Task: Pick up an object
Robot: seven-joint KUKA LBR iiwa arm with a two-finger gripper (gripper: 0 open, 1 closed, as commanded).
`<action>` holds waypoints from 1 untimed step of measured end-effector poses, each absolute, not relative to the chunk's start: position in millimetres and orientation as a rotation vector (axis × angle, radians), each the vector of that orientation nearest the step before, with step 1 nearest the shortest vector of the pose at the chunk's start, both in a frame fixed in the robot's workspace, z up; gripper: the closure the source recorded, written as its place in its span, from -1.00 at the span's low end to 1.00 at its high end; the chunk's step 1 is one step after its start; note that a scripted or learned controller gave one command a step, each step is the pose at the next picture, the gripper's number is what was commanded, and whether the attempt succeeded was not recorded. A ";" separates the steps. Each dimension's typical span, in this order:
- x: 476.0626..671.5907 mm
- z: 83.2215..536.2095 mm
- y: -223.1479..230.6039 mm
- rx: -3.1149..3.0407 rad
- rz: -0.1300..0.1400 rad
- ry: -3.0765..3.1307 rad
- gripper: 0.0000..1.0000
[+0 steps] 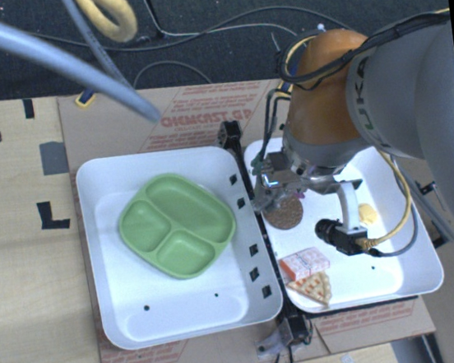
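My gripper (281,197) hangs over the left part of the right bin (417,272), right above a round brown cookie (286,213) that lies against the bin's left wall. The arm's wrist covers the top of the cookie. Nearer the front of the same bin lie a pink and white wrapped piece (305,262) and a tan waffle-like wedge (312,288). A small yellow piece (367,214) lies to the right, past the wrist. Nothing shows between the gripper's tips.
The left bin (120,315) holds a green divided plate (177,223) in its middle. A dark divider with clips (252,215) runs between the two bins. The arm's grey body covers the right bin's back and right side.
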State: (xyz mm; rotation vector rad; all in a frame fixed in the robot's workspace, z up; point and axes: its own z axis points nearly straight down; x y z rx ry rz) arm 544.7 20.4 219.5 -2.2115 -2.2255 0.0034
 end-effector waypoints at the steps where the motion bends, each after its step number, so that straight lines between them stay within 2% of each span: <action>1: 532.5 211.7 68.1 -2.214 0.004 -2.225 1.00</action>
